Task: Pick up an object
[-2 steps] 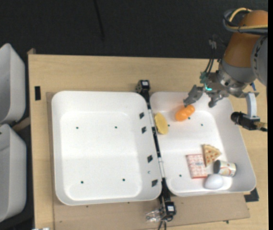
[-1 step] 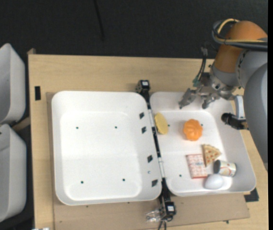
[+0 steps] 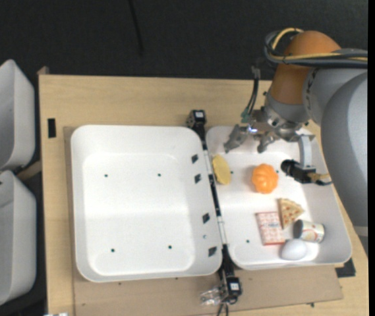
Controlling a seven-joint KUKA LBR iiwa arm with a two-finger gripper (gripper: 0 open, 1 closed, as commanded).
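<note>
White bins (image 3: 134, 137), orange ball (image 3: 264, 178), yellow piece (image 3: 221, 170), pink grid-patterned card (image 3: 269, 228), white egg (image 3: 294, 250).

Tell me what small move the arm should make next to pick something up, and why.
Probably shift the gripper toward the camera and lower it over the orange ball. The gripper sits open above the far end of the right bin with nothing between its fingers, and the ball lies nearest, apart from the other items.

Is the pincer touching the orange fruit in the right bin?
Apart. The camera view shows the pincer near the bin's far edge, with bare white bin floor between it and the orange fruit.
</note>
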